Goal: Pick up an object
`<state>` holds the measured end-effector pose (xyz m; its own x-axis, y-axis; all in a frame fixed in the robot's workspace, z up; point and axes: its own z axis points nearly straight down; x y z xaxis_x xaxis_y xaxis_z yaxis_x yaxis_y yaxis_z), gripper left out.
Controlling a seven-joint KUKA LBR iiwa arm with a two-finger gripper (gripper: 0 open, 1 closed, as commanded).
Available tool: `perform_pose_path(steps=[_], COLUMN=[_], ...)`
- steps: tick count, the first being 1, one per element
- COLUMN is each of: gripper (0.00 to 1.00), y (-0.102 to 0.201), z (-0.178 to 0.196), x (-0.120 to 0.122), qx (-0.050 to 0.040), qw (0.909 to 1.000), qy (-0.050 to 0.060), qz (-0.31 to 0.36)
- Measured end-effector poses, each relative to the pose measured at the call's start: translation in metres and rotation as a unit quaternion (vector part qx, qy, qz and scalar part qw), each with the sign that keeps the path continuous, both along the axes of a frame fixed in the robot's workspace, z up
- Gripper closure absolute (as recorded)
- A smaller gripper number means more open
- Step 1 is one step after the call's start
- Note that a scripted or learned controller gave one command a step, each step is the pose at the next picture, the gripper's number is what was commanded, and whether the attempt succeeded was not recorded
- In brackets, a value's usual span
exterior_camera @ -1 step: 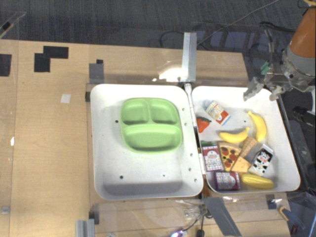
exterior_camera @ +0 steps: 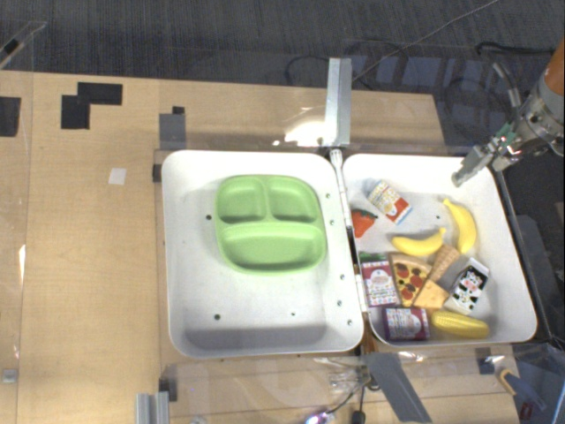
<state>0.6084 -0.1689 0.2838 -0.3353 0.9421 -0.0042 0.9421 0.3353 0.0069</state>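
End effector [exterior_camera: 468, 170] hovers over right bin's [exterior_camera: 521, 263] far right corner, finger state unreadable. Bananas [exterior_camera: 461, 223], pizza slice [exterior_camera: 411, 279], cartons lie there. Green tray [exterior_camera: 267, 222] in left bin [exterior_camera: 190, 263].

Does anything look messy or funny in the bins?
A bit. The toy food in the right bin is jumbled: the pizza slice lies under a cracker, and the bananas point different ways. The green plate sits tidy in the left bin.

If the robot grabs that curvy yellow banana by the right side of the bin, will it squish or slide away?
The banana looks like smooth, shiny toy plastic, so it probably stays stiff rather than squishing. Its rounded, curved body could slip or swivel between the pincer fingers. It lies free on the bin floor, so a nudge would likely spin it.
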Motion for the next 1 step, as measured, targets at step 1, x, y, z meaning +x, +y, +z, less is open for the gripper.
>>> perform_pose_path(steps=[1], gripper=[0.0], y=[-0.0365], z=[-0.1379], x=[0.032], qx=[0.0003], qw=[0.9999], qy=[0.002], qz=[0.017])
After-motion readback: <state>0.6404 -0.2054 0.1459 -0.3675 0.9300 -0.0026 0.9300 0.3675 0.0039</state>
